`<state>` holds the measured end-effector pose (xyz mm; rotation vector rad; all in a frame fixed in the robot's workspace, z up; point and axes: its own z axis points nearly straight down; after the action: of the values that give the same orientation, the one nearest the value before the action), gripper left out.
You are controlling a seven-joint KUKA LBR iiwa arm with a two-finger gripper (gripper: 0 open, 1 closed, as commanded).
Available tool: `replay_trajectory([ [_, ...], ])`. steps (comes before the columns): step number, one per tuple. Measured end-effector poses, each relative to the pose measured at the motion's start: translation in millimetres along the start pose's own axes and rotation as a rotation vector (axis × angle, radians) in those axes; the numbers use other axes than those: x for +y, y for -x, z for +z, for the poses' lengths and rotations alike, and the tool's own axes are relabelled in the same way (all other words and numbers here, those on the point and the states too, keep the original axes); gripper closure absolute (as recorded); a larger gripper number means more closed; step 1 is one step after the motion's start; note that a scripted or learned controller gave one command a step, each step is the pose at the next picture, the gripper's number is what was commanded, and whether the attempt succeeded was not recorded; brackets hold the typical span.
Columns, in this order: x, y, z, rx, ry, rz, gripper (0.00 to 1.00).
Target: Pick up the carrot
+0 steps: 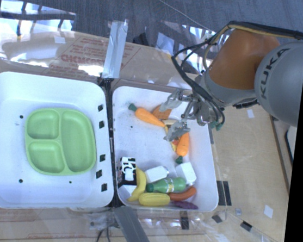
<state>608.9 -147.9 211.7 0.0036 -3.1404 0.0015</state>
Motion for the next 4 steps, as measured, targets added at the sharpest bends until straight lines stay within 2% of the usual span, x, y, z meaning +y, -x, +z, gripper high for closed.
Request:
replay_trajectory([
  [1, -50.6, 16.9, 114.1, 0.003, 0.003, -0.252, 0.0],
  [2, -61.1, -28.3, 120.6, 0.001, 0.002, -0.363, 0.0],
  [3, -58.5, -26.3, 109.8, -0.002, 0.002, -0.371, 1.0],
  [4, -15.4, -5.9, 40.9, -0.006, 0.0, -0.049, 1.0],
])
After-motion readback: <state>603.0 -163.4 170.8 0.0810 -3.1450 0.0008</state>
